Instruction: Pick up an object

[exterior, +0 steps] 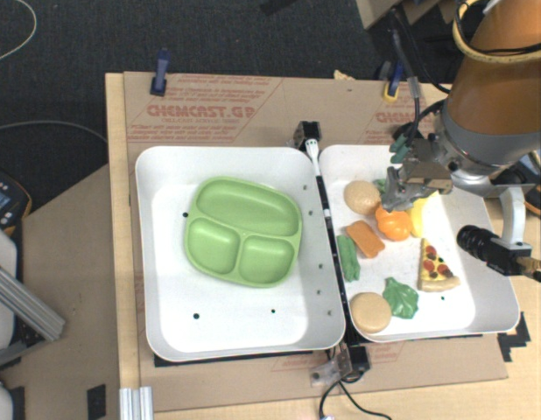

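Note:
My gripper [396, 201] hangs over the right bin [489, 309], directly above a round orange fruit [394, 226] and touching or nearly touching its top. A yellow piece [418, 218] lies against the fruit's right side. A tan bun [361, 197] sits just left of the gripper. Below them lie an orange wedge [367, 239], a green pod [348, 259], a pizza slice [437, 267], a green leafy piece [401, 297] and a round tan cookie [369, 311].
The left bin [161, 261] holds a green divided plate [242, 231]. A black strip [323, 204] runs between the two bins. The bins rest on a brown board [209, 103] held by blue clamps.

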